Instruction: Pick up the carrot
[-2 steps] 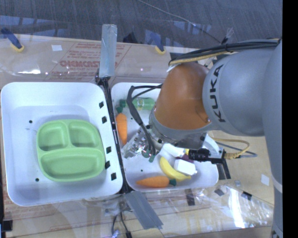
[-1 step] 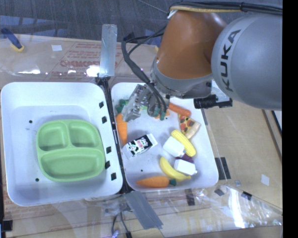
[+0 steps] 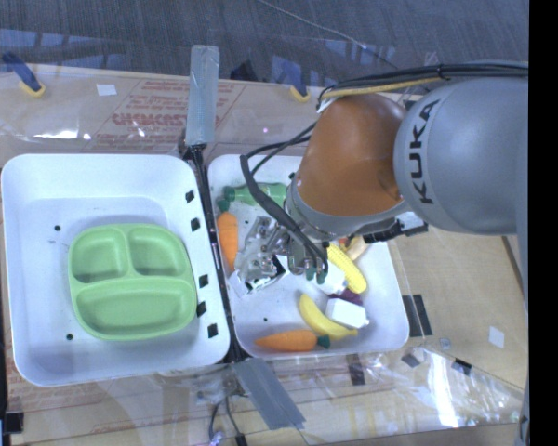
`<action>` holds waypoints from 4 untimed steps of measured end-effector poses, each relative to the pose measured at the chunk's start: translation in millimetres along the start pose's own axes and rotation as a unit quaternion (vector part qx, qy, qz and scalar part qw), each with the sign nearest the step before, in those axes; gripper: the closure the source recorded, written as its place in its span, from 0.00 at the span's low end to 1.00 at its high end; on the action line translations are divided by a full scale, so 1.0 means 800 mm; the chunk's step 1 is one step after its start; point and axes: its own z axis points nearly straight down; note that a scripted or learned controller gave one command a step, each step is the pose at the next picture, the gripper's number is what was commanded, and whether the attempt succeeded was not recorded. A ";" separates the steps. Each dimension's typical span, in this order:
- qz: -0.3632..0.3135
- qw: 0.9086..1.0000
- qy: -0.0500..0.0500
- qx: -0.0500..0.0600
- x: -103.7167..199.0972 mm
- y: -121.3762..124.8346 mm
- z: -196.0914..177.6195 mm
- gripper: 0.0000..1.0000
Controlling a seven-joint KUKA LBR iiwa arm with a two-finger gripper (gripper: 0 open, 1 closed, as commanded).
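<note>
Carrot: two orange tapered plastic carrots in right white bin (image 3: 391,328). One (image 3: 228,238) upright against left wall, just left of end effector (image 3: 260,260); other (image 3: 288,341) lying along near wall beside yellow banana (image 3: 318,316). End effector low over clutter, probably lining up on left carrot; fingers' spread unclear, nothing visibly held. Green divided plate (image 3: 130,282) in left bin.

Arm (image 3: 428,156) blocks the right bin's (image 3: 391,328) upper half. Green item (image 3: 260,193) mostly hidden under it, can't ID. Gripper (image 3: 260,260) finger state unreadable. 1 banana (image 3: 346,269) partly covered. Dark purple item (image 3: 352,297) too small to ID.
</note>
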 end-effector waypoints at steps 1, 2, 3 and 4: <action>-0.180 0.984 -0.006 0.001 0.045 -0.030 -0.102 1.00; -0.075 0.997 -0.004 0.000 -0.006 -0.059 -0.098 1.00; -0.075 0.997 -0.004 0.000 -0.006 -0.059 -0.098 0.00; -0.033 0.999 0.001 -0.001 -0.030 0.036 -0.007 0.00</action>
